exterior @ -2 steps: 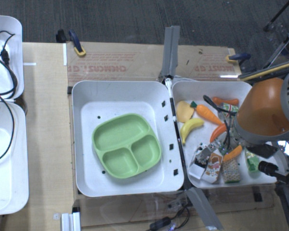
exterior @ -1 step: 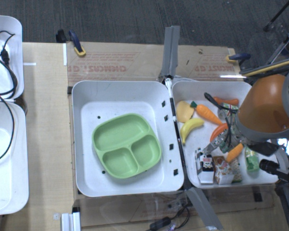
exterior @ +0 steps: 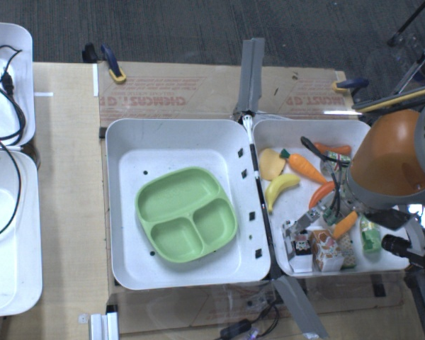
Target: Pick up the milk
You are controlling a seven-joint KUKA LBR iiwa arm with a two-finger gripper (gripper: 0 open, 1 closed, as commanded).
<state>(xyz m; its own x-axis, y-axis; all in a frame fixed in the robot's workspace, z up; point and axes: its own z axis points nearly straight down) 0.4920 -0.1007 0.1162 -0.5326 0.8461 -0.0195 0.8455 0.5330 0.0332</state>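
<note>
The arm [exterior: 389,158] reaches into the right bin [exterior: 269,190] from the right, its orange band covering much of that bin's right half. The gripper [exterior: 324,222] sits low among the clutter near the bin's front; whether the jaws are open or closed cannot be told, and nothing is seen held between them.

The milk [exterior: 327,251], a small carton with a brown and white face, stands at the front wall of the right bin, just below the gripper. An orange carrot [exterior: 345,224] lies against its upper side and a green item [exterior: 370,239] sits just to its right. A banana [exterior: 279,187] and a second carrot [exterior: 306,167] lie farther back.

In the inspector's judgement the step in hand is the approach to the carton. Done well, the jaws straddle the carton's narrow sides, clear of the carrot, and descend straight, since the front wall leaves little room. The left bin [exterior: 120,190] holds a green divided plate [exterior: 186,214].
</note>
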